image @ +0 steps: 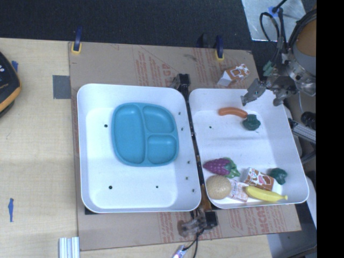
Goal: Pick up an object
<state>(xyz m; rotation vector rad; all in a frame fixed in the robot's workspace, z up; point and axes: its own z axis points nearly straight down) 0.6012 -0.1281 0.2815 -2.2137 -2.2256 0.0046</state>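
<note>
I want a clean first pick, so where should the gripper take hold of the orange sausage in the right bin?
Grip the sausage across its middle, coming straight down from above. It lies flat and long, running roughly left to right, so close across its narrow width. Its right end sits close to the green broccoli piece, so stay toward the centre or left.

Setting: robotics lab. Evidence: wooden desk with cardboard sheet clamped at its far edge by blue clips; two white bins; plastic toy food; loose cabling.
</note>
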